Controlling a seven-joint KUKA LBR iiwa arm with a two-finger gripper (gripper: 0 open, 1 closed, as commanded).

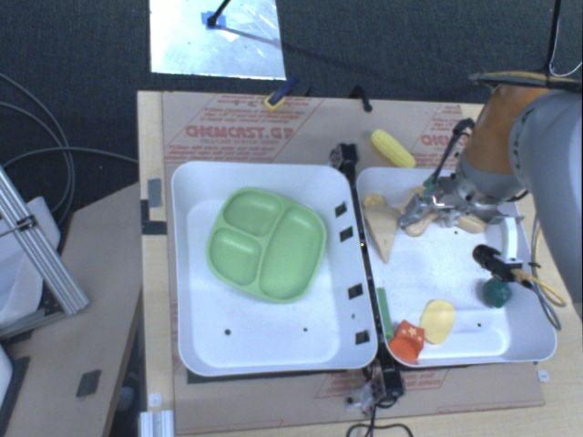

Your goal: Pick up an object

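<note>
- Dark carpet surrounds the table [155, 116], which carries a printed cardboard sheet and two shallow white bins side by side.
- Left bin [196, 335], at frame centre-left, holds a green divided plate [268, 244].
- Right bin [524, 340] holds a tan wedge [383, 230] near its upper left, a pale yellow piece [438, 320] and a red-orange piece [406, 339] at its lower edge, and a dark green ball [496, 292] towards the right.
- Yellow corn [393, 148] lies outside, just above the right bin.
- Arm reaches in from the right; the hand [421, 209] sits low over the right bin, just beside the wedge; I cannot tell its opening.
- Judged step: the approach to a grasp, likely of the wedge. Next comes closing squarely, then lifting.
</note>
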